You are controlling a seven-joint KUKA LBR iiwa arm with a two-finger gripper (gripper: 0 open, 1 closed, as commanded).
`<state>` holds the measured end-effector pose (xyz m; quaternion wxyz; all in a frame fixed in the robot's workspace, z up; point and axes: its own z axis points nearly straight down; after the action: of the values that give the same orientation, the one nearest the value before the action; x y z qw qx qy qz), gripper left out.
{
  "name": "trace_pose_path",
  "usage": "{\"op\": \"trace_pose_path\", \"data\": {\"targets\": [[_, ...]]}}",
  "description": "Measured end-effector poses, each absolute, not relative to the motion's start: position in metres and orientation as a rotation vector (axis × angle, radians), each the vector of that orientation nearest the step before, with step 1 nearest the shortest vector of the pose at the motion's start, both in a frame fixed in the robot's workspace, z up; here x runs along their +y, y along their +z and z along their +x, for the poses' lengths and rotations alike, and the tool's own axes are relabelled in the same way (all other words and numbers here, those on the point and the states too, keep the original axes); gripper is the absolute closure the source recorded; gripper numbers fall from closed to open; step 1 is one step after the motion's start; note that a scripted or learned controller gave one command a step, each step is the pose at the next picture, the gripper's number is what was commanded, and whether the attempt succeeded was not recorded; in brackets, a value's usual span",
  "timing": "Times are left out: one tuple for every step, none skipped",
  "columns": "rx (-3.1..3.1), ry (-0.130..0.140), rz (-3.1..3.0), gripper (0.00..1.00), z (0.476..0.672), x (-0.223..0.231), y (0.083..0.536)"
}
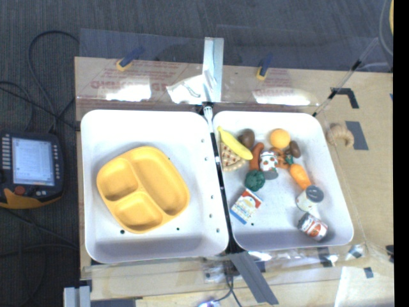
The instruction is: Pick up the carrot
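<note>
The carrot (299, 175) is a short orange cone lying in the right bin (335, 171), right of centre, its thick end toward the upper left. It rests among other toy foods, just below a dark brown piece (294, 149) and beside a red and white item (269, 161). A small white jar (309, 197) sits just below its tip.
The right bin also holds a banana (234, 144), a waffle slice (231, 159), an orange (279, 137), a green broccoli (255, 180), a small carton (245, 207) and a tin can (312, 226). The left bin (96, 235) holds a yellow divided plate (142, 187). A teach pendant (30, 167) lies off the bench at left.
</note>
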<state>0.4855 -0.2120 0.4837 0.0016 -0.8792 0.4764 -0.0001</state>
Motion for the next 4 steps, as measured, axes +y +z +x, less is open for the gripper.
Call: {"op": "trace_pose_path", "data": {"targets": [[0.968, 0.003, -2.985, 1.00, 0.485, -0.212, 0.473], [0.507, -0.002, -3.094, 1.00, 0.509, -0.223, 0.483], [0.315, -0.013, -3.115, 1.00, 0.492, -0.224, 0.483], [0.310, -0.011, -3.113, 1.00, 0.554, -0.222, 0.482]]}}
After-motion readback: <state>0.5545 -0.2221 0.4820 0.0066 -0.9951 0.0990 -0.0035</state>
